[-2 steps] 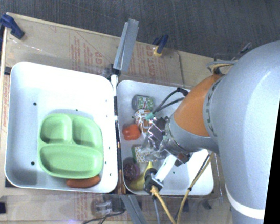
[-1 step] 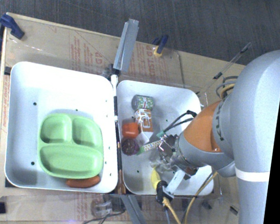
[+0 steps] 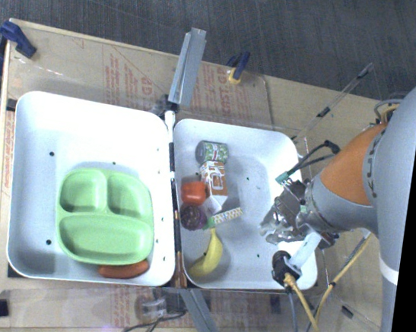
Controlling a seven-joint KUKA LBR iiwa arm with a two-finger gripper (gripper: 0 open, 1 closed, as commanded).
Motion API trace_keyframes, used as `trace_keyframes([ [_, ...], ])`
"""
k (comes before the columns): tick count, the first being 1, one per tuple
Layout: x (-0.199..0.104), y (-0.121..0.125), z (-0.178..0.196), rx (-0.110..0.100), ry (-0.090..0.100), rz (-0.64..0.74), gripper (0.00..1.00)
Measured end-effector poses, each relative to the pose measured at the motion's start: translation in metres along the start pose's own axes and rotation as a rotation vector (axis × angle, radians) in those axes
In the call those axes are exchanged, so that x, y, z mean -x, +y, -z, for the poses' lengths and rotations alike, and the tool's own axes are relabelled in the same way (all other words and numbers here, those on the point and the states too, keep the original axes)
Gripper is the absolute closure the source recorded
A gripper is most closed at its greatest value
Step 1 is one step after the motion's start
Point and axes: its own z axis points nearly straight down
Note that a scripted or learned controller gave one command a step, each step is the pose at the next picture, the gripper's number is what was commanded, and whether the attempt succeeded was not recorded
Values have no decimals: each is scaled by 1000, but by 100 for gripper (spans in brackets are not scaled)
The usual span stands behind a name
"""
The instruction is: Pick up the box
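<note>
One fixed camera looks down from above on the surface, at a slant rather than straight overhead. It stands far enough off to take in both white bins whole: the left bin and the right bin, side by side across the middle of the frame. Dark floor fills the top strip beyond the surface's far edge. The arm enters from the right side, its jaws over the right bin's right edge, with both bins lying leftward of them.
</note>
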Motion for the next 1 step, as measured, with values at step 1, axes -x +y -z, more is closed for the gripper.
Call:
trace_keyframes([
  [1, 3, 2, 26, -1, -1, -295, 100],
])
